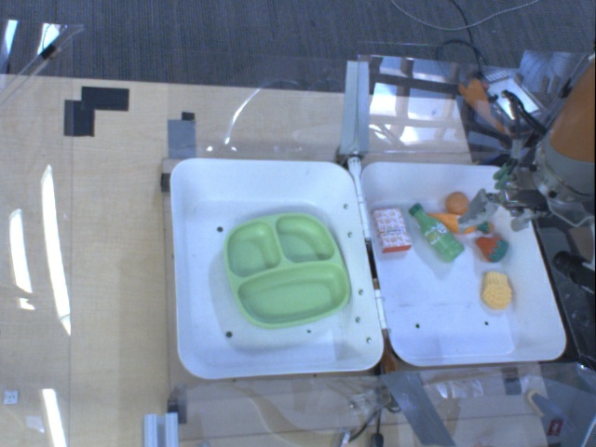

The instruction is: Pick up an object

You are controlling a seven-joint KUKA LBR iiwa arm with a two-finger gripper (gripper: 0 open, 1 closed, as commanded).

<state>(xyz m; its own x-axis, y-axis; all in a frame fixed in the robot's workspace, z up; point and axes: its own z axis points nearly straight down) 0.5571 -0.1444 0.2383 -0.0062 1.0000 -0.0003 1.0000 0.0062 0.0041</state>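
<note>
Over the right bin [466, 343], at about two o'clock from its middle, the gripper [491, 210] hangs low among a cluster of small toys, its fingers spread and grasping nothing that I can make out. Just beside them lie an orange ball [456, 202] at ten o'clock, a green bottle [437, 233] at eight o'clock, and a red-and-green piece, perhaps a strawberry [491, 247], at six o'clock. A red-and-white packet [392, 229] sits farther toward nine o'clock, and a yellow corn cob [497, 291] toward six. The left bin [200, 277] carries a green divided plate [287, 269]. I judge this the approach step: nothing is lifted. Next, the fingers need to settle around one toy, close, then rise.
</note>
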